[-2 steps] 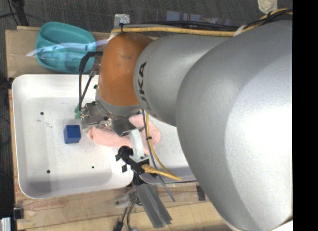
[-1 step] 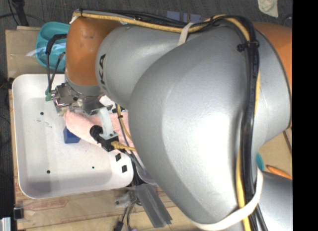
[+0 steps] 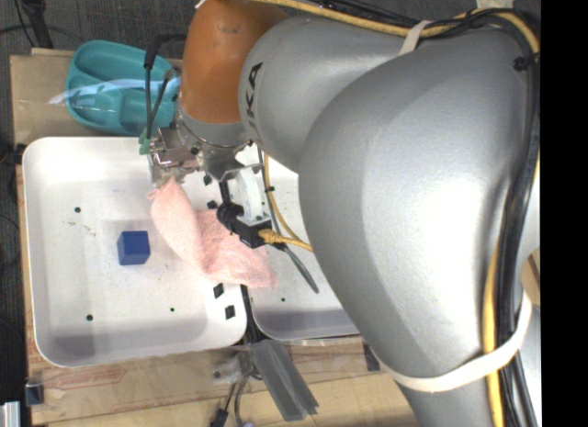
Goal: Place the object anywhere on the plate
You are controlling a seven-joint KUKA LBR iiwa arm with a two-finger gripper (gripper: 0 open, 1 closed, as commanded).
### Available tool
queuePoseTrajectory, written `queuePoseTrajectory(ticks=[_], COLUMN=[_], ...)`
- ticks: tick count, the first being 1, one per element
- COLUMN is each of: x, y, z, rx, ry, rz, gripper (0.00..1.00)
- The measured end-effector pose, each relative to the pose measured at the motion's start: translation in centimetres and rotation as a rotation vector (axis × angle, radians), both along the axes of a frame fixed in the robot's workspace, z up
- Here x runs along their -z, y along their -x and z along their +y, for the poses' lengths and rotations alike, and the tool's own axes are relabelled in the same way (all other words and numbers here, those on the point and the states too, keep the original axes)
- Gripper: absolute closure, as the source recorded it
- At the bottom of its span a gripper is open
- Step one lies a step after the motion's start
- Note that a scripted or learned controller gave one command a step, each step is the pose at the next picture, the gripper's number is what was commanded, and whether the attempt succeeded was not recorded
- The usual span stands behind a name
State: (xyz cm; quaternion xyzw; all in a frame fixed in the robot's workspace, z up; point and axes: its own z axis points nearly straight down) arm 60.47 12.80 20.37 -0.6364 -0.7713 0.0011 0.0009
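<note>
The gripper (image 3: pixel 170 161) hangs over the upper right part of the left bin (image 3: pixel 55 324), and I cannot tell whether it is apart or together. A pink cloth (image 3: pixel 197 237) starts right under it and trails down to the right across the bin's rim. A blue cube (image 3: pixel 133 247) lies apart to the left. The arm (image 3: pixel 367 168) bears the letters "KA" near its orange band (image 3: pixel 220 53).
</note>
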Motion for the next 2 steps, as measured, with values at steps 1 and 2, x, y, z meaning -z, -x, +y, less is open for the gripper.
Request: queuePoseTrajectory(ticks=[1,2], x=[-1.3,-9.9], y=[-4.6,-3.4], z=[-5.3,-1.7], rx=[-0.126,-0.354], ry=[0.0,-0.001], rz=[-0.002,-0.004], gripper=[1.0,1.0])
